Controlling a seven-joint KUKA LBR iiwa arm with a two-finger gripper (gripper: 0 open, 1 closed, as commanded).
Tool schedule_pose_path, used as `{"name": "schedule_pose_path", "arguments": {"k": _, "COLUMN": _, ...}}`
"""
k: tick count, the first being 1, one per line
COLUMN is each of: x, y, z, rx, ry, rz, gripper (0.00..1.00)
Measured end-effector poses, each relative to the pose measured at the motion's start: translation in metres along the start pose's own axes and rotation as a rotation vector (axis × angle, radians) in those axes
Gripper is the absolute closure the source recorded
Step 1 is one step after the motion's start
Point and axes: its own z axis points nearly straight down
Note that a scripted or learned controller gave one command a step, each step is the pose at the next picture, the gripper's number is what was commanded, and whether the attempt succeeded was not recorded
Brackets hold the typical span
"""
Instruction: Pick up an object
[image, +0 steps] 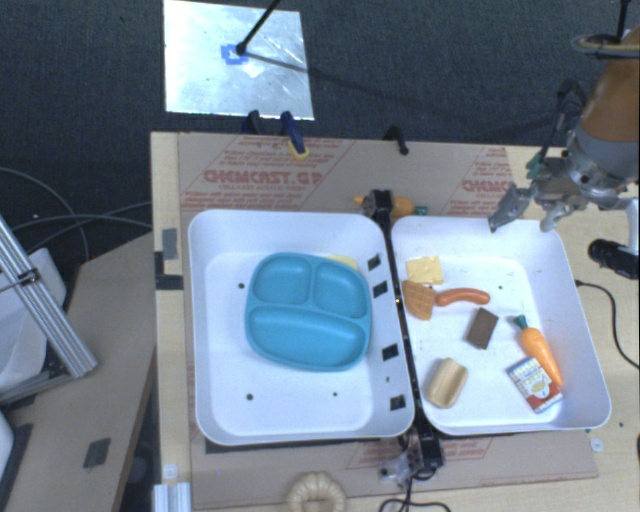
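Nothing picked yet, by the look of it; food pieces all lie loose in the right bin (590, 385): sausage (462, 296), carrot (540, 350), cheese (424, 269). Arm (610, 110) hangs over that bin's far right corner; gripper (527, 215) points down, fingers spread wide, holding nothing.

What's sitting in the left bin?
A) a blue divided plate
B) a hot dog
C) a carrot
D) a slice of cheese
A: the blue divided plate lies in the left bin, while the carrot, hot dog and cheese lie in the right bin.
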Motion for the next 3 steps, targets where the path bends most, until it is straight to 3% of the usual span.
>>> {"name": "schedule_pose_path", "arguments": {"k": 1, "x": 0.001, "y": 0.002, "z": -0.008, "rx": -0.013, "ry": -0.002, "rz": -0.003, "gripper": 0.0}}
{"name": "schedule_pose_path", "arguments": {"k": 3, "x": 0.005, "y": 0.014, "z": 0.095, "rx": -0.009, "ry": -0.002, "rz": -0.007, "gripper": 0.0}}
